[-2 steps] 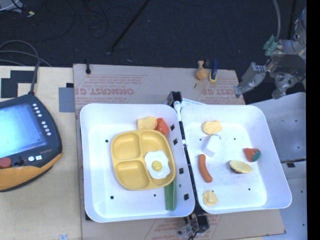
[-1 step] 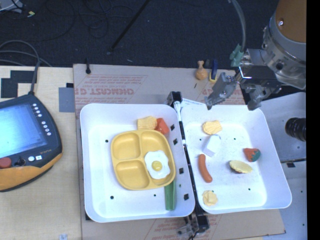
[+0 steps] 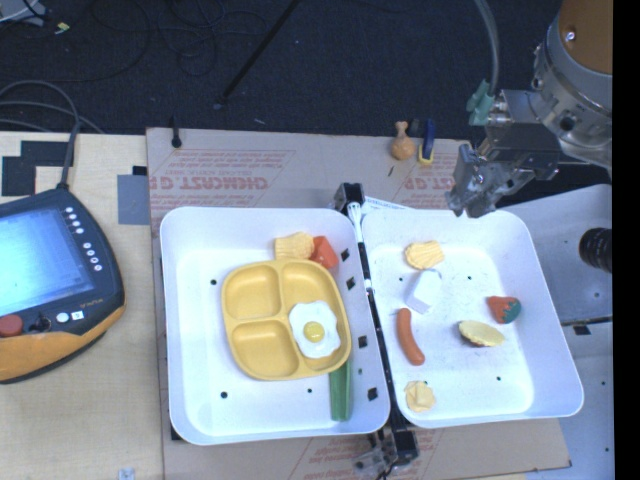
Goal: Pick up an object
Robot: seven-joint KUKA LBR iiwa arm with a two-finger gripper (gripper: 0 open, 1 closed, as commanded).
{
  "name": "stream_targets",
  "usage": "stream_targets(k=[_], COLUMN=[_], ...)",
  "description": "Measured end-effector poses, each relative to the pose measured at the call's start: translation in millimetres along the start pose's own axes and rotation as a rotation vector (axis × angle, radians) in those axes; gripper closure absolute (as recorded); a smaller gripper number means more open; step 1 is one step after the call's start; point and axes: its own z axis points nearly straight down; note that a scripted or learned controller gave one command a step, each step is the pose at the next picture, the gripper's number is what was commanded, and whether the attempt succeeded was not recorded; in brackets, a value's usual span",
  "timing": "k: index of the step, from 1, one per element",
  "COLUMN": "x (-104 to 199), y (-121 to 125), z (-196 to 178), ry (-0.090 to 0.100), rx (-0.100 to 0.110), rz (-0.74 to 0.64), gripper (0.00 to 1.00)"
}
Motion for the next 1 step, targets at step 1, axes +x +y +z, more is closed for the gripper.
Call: stream_targets(k=[1], x=[26.8], y=[0.0], z=[18.5], ry=[0.001], rx=[-0.001], rz=[0.005], gripper=[1.00])
